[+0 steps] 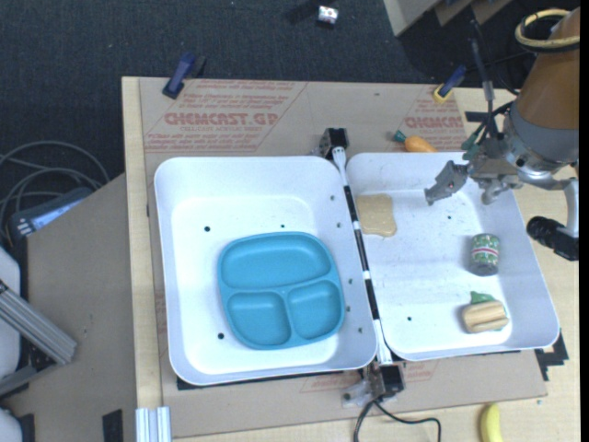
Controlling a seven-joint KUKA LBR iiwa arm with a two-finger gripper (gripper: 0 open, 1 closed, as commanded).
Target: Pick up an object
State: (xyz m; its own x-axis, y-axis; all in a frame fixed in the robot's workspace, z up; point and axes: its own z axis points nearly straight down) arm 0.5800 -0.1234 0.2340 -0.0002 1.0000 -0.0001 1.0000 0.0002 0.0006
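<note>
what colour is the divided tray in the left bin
Light blue tray, seen best in the camera view.

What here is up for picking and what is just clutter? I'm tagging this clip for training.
For the job:
- green labelled can, right bin
- tan bread roll with green tip, right bin
- flat beige slab, right bin
- blue divided plastic tray, left bin
- gripper

Lying about:
- blue clamp
- orange carrot toy
- yellow banana

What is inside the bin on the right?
The right bin holds a tan flat piece, a small green can and a bread-like toy. The gripper hangs above it.
</note>
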